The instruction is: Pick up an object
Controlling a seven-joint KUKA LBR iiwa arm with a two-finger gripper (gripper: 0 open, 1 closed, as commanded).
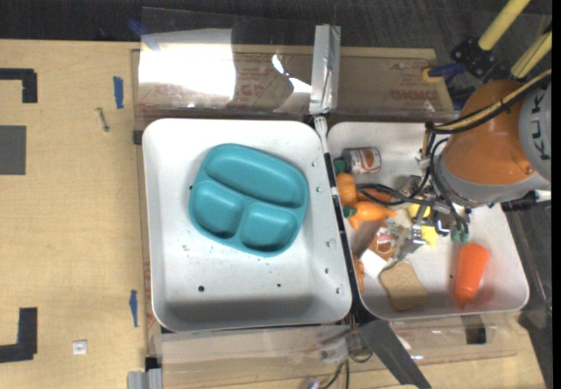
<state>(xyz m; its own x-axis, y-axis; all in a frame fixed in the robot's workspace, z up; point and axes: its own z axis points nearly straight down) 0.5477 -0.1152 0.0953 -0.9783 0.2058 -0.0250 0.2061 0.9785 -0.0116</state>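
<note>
Gripper: gripper (419,222) low in the right bin (513,291), amid cables; whether it is wide or narrow cannot be told.
Under it: small packet (386,243) and yellow piece (423,234).
Nearby: tan sponge (404,286), orange carrot (471,272), small can (362,159).
Left bin (166,229): teal divided plate (250,198).
Base: worktop (61,203).

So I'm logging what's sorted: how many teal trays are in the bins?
1. The teal tray lies in the left bin, near its middle. The right bin holds small clutter under the arm, which may hide something.
</note>
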